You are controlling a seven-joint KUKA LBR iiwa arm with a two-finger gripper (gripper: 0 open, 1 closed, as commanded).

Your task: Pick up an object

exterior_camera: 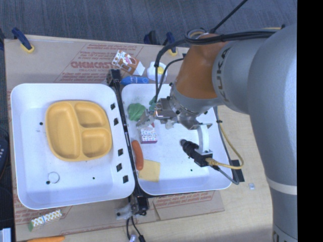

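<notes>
The tool (pixel 151 118) hangs low over the right bin (pixel 176 183), its metal fingers coming down around a small red-and-white carton (pixel 148 134). Whether the fingers are apart or pressed together cannot be told from this slant (the wrist body hides their gap). The carton is a boxy, printed cardboard shape lying flat on the bin floor, just under the fingertips; its long axis runs roughly toward the near rim, tilted slightly. Close beside it at its upper left sits a crumpled green leafy piece (pixel 135 110), soft and matte. Nearer the divider lies an orange carrot-like stick (pixel 138 155), smooth and rounded, its length running along the bin's left wall, and touching its lower end is a flat pale-yellow square (pixel 150 171). The left bin (pixel 25 150) holds a glossy yellow plastic tray (pixel 78 130) with three rounded compartments.
</notes>
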